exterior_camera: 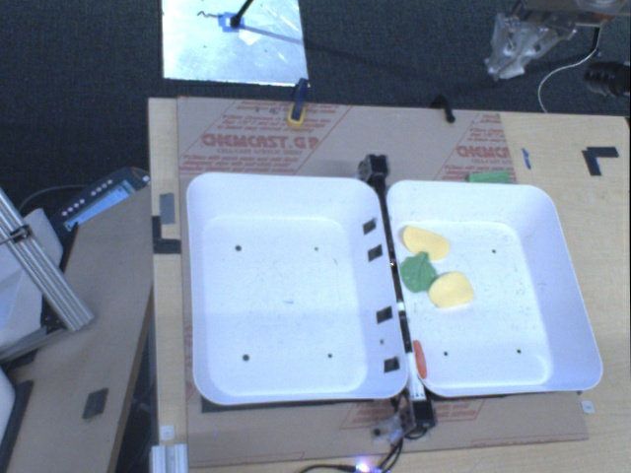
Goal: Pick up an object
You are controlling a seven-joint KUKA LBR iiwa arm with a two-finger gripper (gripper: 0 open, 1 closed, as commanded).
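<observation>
Two shallow white bins side by side on the bench: left bin [227, 215] bare, right bin [552, 264] holding the candidates. Clustered toward nine o'clock of the right bin's floor, near the divider: a yellow piece [426, 241] at the cluster's twelve o'clock, a green piece [418, 272] touching it just below, and a second yellow piece [451, 290] at the cluster's five o'clock, touching or nearly touching the green. Exact kind of objects not clear; soft, rounded shapes. A small orange-red item [420, 359] at seven o'clock of the right bin, against the divider edge. A green scrap [489, 176] outside the bin past its twelve o'clock rim.

Gripper [513, 52] parked high at the view's one o'clock, well apart from both bins, over the dark floor. Too blurred to tell how the jaws stand; nothing seen between them.

Judged progress: none yet. No object lifted, no approach under way. Left to do: travel over the right bin, descend on one piece, close, lift. Second yellow piece likely the easiest target, freest on its outer side.
</observation>
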